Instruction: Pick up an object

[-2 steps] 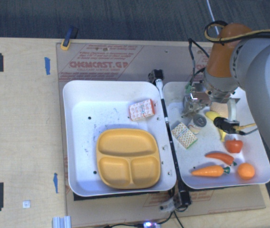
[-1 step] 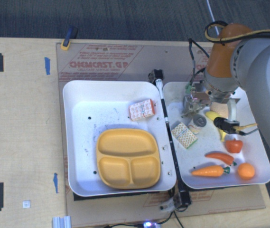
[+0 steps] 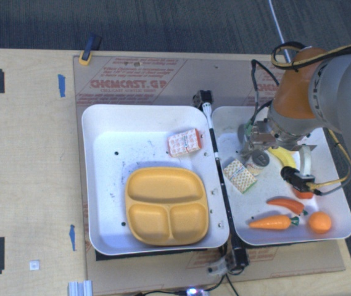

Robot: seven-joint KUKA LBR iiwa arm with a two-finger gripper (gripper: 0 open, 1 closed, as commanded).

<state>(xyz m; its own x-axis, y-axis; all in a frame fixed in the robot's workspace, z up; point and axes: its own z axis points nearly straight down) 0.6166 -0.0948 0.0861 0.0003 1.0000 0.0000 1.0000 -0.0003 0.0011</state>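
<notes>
Hovering over right bin (image 3: 342, 221): gripper (image 3: 258, 156).
Jaw state can't tell; patterned packet (image 3: 240, 176) just beside, carrot (image 3: 272, 222) nearer front.

Robot lab, taped wooden bench (image 3: 27, 165), two white bins (image 3: 95, 125), grey carpet (image 3: 163, 11)
</notes>
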